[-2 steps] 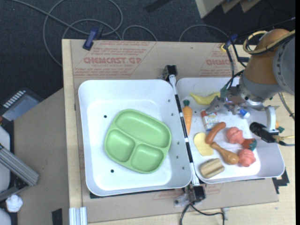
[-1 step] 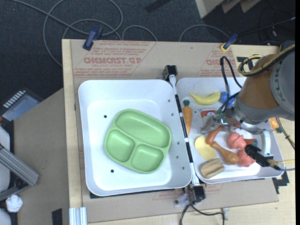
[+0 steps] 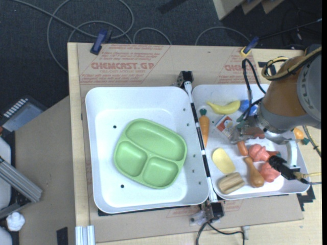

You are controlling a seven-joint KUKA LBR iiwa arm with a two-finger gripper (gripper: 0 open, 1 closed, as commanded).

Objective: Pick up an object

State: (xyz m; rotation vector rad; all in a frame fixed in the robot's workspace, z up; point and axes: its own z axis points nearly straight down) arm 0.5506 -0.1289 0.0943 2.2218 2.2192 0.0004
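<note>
Where the pincer (image 3: 240, 131) dips into the right bin (image 3: 225, 92), its state cannot be told; toy food crowds there: a yellow banana (image 3: 223, 106), an orange carrot (image 3: 204, 127), partly hidden pink pieces (image 3: 258, 153).

Divided plate (image 3: 149, 153) in left bin (image 3: 102, 103); banana (image 3: 224, 106), carrot (image 3: 204, 127), bread roll (image 3: 230, 182) in right bin (image 3: 212, 92).

The brown board (image 3: 153, 60) under the bins bears red print reading "CHEMCAST GP", partly repeated at right.
</note>
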